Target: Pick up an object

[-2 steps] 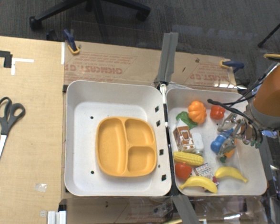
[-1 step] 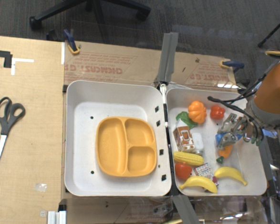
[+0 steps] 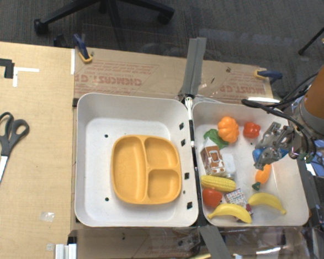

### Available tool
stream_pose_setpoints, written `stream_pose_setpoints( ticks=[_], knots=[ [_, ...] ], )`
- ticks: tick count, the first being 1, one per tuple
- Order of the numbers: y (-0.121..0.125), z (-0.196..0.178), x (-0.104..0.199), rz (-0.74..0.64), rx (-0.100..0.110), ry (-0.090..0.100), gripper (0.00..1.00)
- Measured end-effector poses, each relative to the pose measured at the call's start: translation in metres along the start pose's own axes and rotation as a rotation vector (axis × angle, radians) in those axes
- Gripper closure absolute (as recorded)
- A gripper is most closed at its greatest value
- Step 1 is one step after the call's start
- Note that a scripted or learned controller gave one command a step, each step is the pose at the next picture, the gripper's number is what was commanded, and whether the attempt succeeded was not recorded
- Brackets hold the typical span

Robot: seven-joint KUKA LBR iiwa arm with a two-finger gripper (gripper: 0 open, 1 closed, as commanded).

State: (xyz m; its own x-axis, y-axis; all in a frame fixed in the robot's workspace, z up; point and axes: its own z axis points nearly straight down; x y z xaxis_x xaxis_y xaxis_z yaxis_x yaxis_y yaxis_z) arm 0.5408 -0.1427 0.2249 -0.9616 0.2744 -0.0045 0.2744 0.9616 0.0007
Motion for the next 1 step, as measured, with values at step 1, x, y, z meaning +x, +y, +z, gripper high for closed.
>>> stream_pose_setpoints(
  ticks=[1],
  knots=[
    [0.0007,-0.0091,-0.0014,-0.002,0.000,-0.003,1.00]
  ],
)
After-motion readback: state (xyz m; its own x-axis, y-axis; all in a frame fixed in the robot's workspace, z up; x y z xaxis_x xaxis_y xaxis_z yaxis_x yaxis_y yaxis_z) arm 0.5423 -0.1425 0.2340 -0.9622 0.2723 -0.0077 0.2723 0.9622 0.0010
